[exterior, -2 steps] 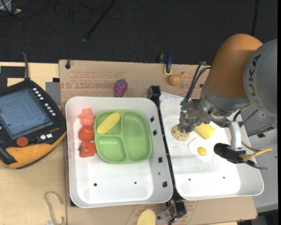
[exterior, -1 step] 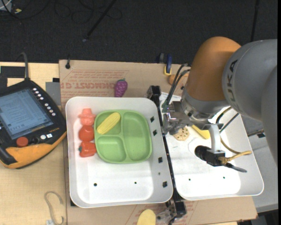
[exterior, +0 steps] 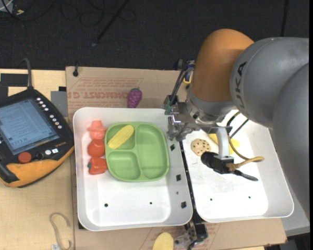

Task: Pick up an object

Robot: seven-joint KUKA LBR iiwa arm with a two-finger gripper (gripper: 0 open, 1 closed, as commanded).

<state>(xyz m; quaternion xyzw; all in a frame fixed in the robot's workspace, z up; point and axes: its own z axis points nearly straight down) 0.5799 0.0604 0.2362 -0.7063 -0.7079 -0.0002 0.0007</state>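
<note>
My gripper [exterior: 175,132] hangs low over the inner top corner of the right bin [exterior: 261,202], close to the wall it shares with the left bin [exterior: 125,207]. A round brown cookie [exterior: 199,146] lies just right of it in the right bin. Beyond the cookie is a yellow piece [exterior: 217,138], partly hidden by the wrist. In the left bin, a green divided plate [exterior: 141,165] carries a yellow corn cob [exterior: 120,135]. A pink and red toy [exterior: 96,146] lies along the plate's left side. I see nothing between the fingers.
A purple grape bunch [exterior: 134,97] rests on the cardboard behind the left bin. A yellow object [exterior: 163,241] lies in front of the bins. A teach pendant [exterior: 26,134] sits on the bench at the left, with a metal hook [exterior: 60,228] in front of it.
</note>
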